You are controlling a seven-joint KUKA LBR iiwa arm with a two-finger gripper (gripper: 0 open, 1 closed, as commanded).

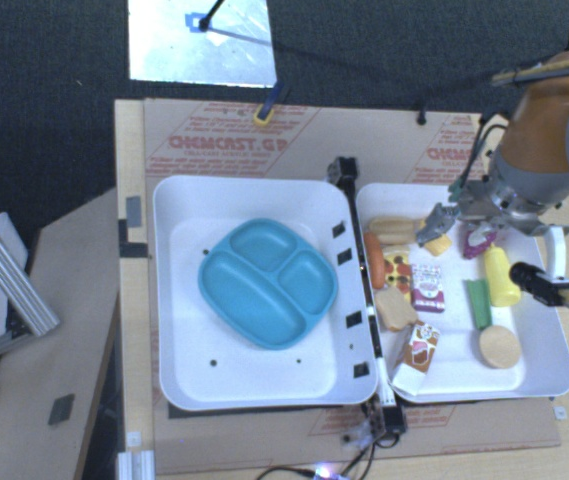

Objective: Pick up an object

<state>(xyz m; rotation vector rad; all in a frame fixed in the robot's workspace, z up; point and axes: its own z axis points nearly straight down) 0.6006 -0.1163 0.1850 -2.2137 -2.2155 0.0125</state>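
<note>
camera view: our gripper (pixel 434 230) hangs low over the right bin (pixel 554 368), near its toys to pick one; its grip we cannot tell.

Seen from above, a blue divided plate (pixel 267 282) lies in the left bin (pixel 179 368); the gripper (pixel 436 230) hovers over toy food in the right bin (pixel 554 368).

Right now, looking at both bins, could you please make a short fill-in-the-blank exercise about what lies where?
1. The blue divided plate lies in the ____ bin of the camera view.
2. The small food items, such as the yellow piece and the green stick, lie in the ____ bin.
3. The tool is above the ____ bin.
4. The colour of the band on the arm is ____.

Missing words: left; right; right; orange
</note>
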